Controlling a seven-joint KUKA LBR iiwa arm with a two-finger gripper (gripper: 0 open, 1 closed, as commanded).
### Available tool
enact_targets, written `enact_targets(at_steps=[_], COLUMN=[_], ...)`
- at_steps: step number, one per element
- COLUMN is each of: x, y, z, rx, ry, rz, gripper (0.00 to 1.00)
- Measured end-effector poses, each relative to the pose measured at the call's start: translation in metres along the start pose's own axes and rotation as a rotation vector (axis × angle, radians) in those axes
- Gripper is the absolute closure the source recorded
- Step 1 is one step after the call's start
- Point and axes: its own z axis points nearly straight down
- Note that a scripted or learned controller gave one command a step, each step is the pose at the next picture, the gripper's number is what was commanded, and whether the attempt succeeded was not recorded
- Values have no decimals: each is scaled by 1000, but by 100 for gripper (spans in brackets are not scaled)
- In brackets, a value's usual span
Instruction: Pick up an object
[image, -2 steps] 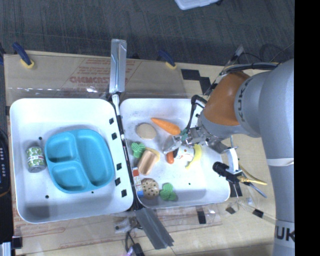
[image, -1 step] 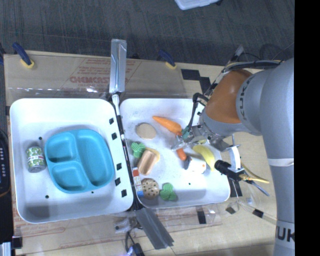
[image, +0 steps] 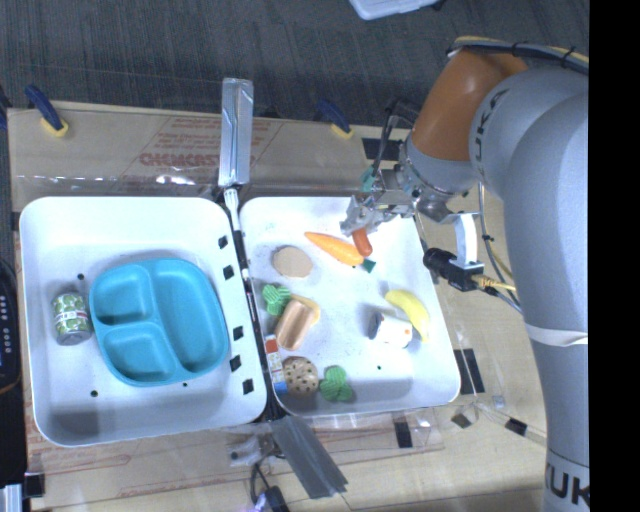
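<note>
The gripper (image: 362, 222) hovers at the right bin's (image: 440, 350) far edge, its finger state indiscernible; a centred descent over the carrot (image: 334, 248) looks best.

Counts from where I'm standing:

Two white bins on the bench (image: 120, 150): left bin (image: 40, 400), right bin (image: 440, 370).

Left bin, 2 items: one blue divided tray (image: 158, 322), three compartments; one small green-labelled can (image: 71, 316) at its left.

Right bin, 9 items: one carrot (image: 335, 248), one small red piece (image: 362, 242) by the carrot at the far side, one tan round disc (image: 292, 262), one banana (image: 409, 310), one whitish chunk (image: 392, 331) beside the banana, one bread-roll shape (image: 297, 321), two green pieces, one (image: 275, 297) mid-left and one (image: 336, 383) near edge, one cookie (image: 299, 376).

One arm (image: 530, 180), one gripper (image: 362, 215).
</note>
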Motion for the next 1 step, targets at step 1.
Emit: enact_targets(at_steps=[1], x=[63], y=[-26], z=[-30], rx=[13], ry=[2], rz=[221], gripper=[100])
